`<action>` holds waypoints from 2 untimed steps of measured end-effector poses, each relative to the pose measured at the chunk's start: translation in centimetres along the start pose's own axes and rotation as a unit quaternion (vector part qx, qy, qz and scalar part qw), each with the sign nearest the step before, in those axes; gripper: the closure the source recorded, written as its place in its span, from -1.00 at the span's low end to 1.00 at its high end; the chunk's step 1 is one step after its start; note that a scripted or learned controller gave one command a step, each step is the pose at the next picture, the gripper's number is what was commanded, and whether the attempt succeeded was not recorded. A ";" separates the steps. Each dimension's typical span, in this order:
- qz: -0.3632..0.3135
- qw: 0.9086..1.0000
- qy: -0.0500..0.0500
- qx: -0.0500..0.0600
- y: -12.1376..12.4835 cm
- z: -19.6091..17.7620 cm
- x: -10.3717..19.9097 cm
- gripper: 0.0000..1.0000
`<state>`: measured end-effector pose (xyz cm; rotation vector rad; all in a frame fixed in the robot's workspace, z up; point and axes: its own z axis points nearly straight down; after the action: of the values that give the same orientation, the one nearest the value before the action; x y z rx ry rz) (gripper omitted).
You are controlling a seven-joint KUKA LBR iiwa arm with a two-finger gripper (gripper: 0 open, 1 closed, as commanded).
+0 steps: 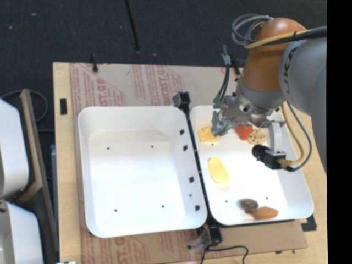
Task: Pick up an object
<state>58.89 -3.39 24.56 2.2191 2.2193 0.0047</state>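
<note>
Yellow block (208,136) touching fingers (218,126), right bin (297,197).

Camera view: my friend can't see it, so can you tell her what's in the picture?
A grey and orange robot arm's gripper reaches down to a yellow block in the right white bin, which also holds a yellow oval, a red piece and small brown items. The left white bin sits beside it.

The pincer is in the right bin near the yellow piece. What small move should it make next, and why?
Probably a short straight descent onto the pale yellow cheese-like wedge. The pincer sits at the wedge's upper right edge, at the back left of the right white bin. The red chunk and the oval yellow slice lie apart, so the wedge seems the nearest target.
</note>
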 end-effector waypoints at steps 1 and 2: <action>0.000 1.000 0.000 0.001 -0.1 -0.9 -0.1 1.00; 0.000 1.000 0.000 0.002 -0.1 -0.8 -0.1 -1.00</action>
<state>58.80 -3.45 25.38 2.2211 2.2208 0.0001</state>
